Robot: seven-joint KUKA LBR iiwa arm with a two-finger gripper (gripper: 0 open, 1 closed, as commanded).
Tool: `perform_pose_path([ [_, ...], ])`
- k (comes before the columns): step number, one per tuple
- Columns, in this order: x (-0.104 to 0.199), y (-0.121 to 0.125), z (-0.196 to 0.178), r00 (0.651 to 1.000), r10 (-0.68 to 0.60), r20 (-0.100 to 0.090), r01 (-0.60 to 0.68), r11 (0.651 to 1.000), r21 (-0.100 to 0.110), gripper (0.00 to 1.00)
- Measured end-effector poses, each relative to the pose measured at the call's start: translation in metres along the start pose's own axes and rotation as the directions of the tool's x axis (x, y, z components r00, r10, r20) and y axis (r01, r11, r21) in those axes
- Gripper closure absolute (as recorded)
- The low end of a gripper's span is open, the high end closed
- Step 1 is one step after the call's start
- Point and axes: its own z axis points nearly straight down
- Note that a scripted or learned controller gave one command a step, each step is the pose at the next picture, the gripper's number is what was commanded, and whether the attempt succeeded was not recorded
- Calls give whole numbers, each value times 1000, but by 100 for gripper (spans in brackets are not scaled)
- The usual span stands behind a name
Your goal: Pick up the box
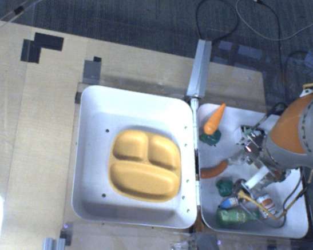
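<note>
My gripper (pixel 245 144) hangs low over the upper middle of the right bin (pixel 298 228), below the grey arm with its orange band (pixel 289 127). A small white and red packet that may be the box (pixel 265 202) lies near the bin's lower right, partly hidden by a yellow cable. It sits well below the gripper and apart from it. Nothing shows between the gripper and the bin floor.
The right bin also holds an orange carrot (pixel 215 118) on a dark green piece (pixel 210 137), a brown sausage (pixel 213 170), a green round thing (pixel 225 187), a blue-white item (pixel 228 203) and a green bottle (pixel 236 217). The left bin (pixel 90 141) holds a yellow three-part tray (pixel 145 165).
</note>
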Motion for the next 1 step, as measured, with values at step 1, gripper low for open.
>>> perform_pose_path([
  [1, 3, 1, -12, 1000, -3, -5, 3, 1000, -4, 100],
])
